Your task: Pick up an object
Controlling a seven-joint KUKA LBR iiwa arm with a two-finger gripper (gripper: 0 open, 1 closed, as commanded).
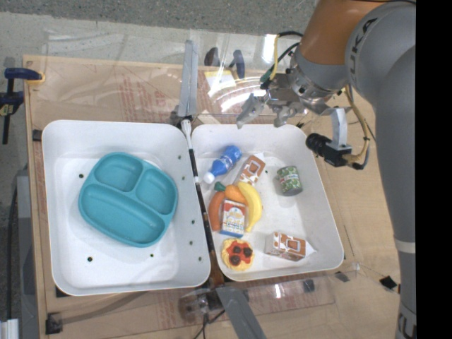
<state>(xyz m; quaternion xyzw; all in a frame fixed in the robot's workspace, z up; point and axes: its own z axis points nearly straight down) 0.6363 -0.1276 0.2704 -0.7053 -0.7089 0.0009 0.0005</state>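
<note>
My gripper (265, 114) hangs open above the far edge of the right bin (322, 210), with nothing between its fingers. In that bin lie a blue bottle (224, 160), a small brown carton (251, 169), a green can (288, 180), a banana (251, 202), an orange carrot (216, 207) under a juice box (234, 217), a yellow tart with berries (238, 253) and a brown-and-white box (285, 246). The bottle is the nearest thing, a little below and left of the fingers.
The left bin (56, 161) holds a teal divided plate (128, 198). A metal divider rail (186, 83) runs back from between the bins. A blue clamp (10, 90) sits at the bench's left edge.
</note>
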